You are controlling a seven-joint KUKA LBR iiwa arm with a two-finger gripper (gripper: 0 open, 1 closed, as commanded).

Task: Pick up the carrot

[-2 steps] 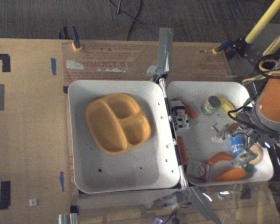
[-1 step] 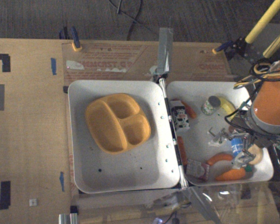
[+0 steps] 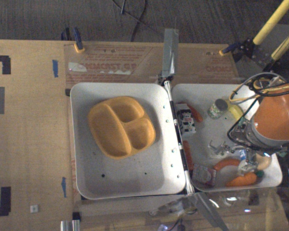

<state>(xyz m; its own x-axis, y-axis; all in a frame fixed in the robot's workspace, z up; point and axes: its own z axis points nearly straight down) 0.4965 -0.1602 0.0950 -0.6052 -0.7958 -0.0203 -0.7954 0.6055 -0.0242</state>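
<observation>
Brown bench board (image 3: pixel 29 129) carried two shallow white bins side by side, with dark floor beyond its far edge. Left bin (image 3: pixel 86 182) held a yellow three-compartment plate (image 3: pixel 121 126), lying toward the far half of that bin. Right bin (image 3: pixel 202 93), touching the left bin along a shared divider, held the smaller items. My arm (image 3: pixel 274 119), grey with its orange band, reached over the right bin's right side. My gripper (image 3: pixel 249 159) hung low above the near right corner of the right bin; whether my fingers were apart or together could not be told. Carrot (image 3: pixel 242 179) lay on the floor of the right bin, at its near right corner, just below my gripper. Clear bottle (image 3: pixel 216 108) stood nearer the far wall of the right bin.
</observation>
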